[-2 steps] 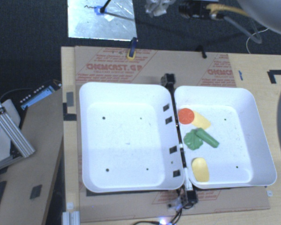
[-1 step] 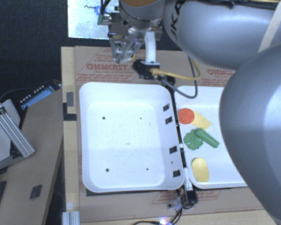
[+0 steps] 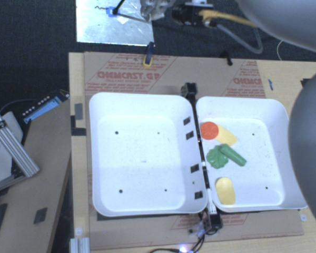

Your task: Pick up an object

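board [image 3: 127, 74]: "CHEMCAST GP", perhaps; right bin [image 3: 268, 115]: green toy [image 3: 225, 156]

Four toys [image 3: 221, 154] lie in the right bin [image 3: 268, 117].

Brown bench [image 3: 163, 70], two white bins [image 3: 137, 204] side by side
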Available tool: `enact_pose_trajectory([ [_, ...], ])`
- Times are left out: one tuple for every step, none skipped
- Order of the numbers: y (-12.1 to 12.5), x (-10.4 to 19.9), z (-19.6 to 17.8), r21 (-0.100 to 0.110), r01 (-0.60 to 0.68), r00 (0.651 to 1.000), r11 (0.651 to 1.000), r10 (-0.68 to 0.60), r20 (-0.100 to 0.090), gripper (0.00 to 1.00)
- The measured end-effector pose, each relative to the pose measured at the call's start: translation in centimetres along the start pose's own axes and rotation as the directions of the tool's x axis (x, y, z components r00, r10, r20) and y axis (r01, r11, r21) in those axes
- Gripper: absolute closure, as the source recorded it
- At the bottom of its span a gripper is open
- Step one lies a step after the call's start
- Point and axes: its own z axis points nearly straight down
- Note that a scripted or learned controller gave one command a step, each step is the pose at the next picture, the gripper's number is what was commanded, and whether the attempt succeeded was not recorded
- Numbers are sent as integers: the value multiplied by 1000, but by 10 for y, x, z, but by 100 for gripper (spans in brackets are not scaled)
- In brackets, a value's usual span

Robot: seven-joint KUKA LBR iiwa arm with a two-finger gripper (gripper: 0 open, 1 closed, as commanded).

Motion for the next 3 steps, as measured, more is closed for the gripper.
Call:
enact_pose_trajectory([
  [-132,-23,164,41,-5,1000,999,5,12,100],
  [-144,-38,-15,-1,-3,1000,1000,3,-2,100],
  [-182,3,134,33,2,1000,999,-2,11,100],
])
